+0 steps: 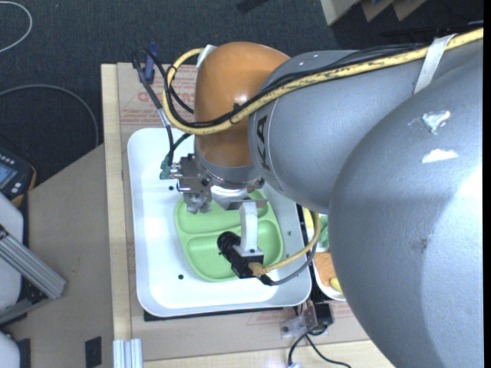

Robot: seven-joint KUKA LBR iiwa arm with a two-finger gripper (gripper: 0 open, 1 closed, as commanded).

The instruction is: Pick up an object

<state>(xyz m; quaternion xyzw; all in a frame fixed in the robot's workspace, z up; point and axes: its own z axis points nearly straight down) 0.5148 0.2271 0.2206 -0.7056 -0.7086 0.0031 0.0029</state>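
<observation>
Reviewing the camera view: the arm reaches in from the right and covers most of the bench, its orange band standing over the left bin. The gripper sits low beneath that band, over the far end of a green dish, which lies in the middle of the left bin and is the only clear candidate for picking there. Whether the gripper touches the dish cannot be told, and whether it is open or closed cannot be told either, as the wrist hides it. A small dark speck lies on the bin floor near the dish's near-left corner. A sliver of the right bin shows past the arm, with an orange thing in it. Judged risks: the dish is broad, shallow and smooth, so a grasp on its rim may slip or tip it on lifting. A closure on the flat floor of a compartment would catch nothing. Pressing down too far could jam the dish against the bin and shift both.
</observation>
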